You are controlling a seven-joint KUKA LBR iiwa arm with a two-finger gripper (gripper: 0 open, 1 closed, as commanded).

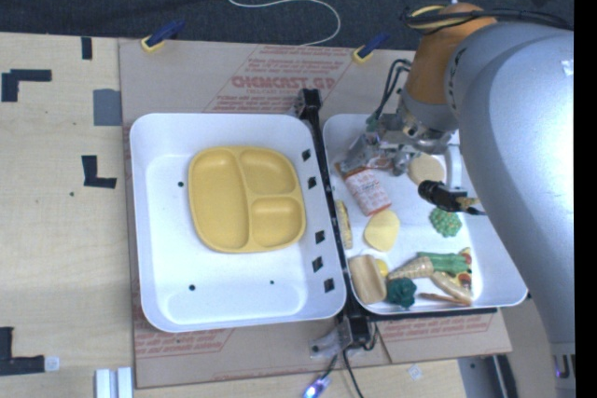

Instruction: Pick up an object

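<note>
Judging from here, I'd say nothing is picked yet: the gripper (378, 149) sits low at the upper left of the right bin (499, 289), by a red-and-white packet (367, 191) (jaw state I cannot tell). That bin holds small toy foods; the left bin (163, 294) holds a yellow tray (247, 199).

A bulky grey arm (522, 135) with an orange band (431, 61) and dark cables above the wrist.

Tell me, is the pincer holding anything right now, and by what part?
Cannot be told. The pincer sits low in the right bin just above the red-and-white packet, but no item shows in it.
</note>
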